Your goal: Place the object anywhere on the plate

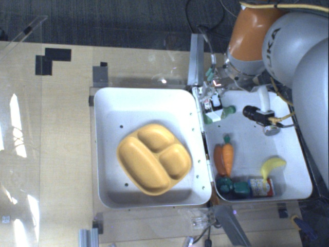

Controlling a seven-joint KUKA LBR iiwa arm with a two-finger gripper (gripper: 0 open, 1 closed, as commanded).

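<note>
The jaws [212, 106], grip unreadable, are hovering at the right bin's top-left corner, the plate [154, 157] lying down-left.

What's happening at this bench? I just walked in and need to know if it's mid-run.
A grey KUKA arm reaches in over the right bin, its pincer low at the bin's upper left corner, next to a small green object. Whether it grips anything can't be told. A toy carrot, a yellow banana-like piece and a small can lie in that bin. The yellow three-section plate sits in the left bin, with nothing placed on it yet.
</note>
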